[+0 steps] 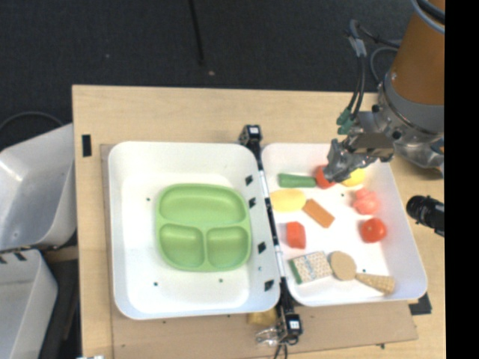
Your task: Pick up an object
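My gripper hangs low over the far part of the right bin. Right under its tip lie a small red piece and a yellow piece, both partly hidden by it. A green stick lies just to its left. Nearer the front are a yellow lemon-like piece, an orange block, a red block, a pink piece and a red tomato-like piece.
A green divided plate sits in the left bin. At the front of the right bin lie a small patterned box and a tan cone-shaped toy. Cables trail above the wrist.
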`<state>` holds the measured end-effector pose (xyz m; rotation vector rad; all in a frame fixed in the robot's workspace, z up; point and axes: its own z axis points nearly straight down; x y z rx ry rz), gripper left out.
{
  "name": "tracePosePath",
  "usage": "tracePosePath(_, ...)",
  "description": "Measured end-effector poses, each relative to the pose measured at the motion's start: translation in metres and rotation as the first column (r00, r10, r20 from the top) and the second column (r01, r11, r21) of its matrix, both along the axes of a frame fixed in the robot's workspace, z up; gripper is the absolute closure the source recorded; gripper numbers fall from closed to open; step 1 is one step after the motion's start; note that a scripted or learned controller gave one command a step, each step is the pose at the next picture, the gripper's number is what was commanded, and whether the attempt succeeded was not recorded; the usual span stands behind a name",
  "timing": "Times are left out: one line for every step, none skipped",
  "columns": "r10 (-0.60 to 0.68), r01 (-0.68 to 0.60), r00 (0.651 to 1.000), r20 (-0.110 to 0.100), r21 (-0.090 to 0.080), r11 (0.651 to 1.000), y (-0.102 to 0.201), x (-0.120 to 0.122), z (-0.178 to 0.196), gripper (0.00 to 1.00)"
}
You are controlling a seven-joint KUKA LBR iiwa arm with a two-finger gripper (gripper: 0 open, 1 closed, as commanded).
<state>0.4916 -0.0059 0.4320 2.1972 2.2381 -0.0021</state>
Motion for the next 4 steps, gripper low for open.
tracePosePath(0.01, -0.01, 1.0, 0.001, -0.001, 1.0, -0.001, 0.001, 0.011, 1.0)
tracePosePath(-0.028, 0.028, 1.0, -0.014, 0.002, 1.0, -0.09, -0.004, -0.112, 1.0)
tracePosePath(-0.007, 0.007, 1.0, 0.003, 0.006, 1.0, 0.009, 0.047, -0.083, 1.0)
tracePosePath(-0.024, 0.024, 1.0, -0.014, 0.003, 1.0, -0.039, -0.005, -0.178, 1.0)
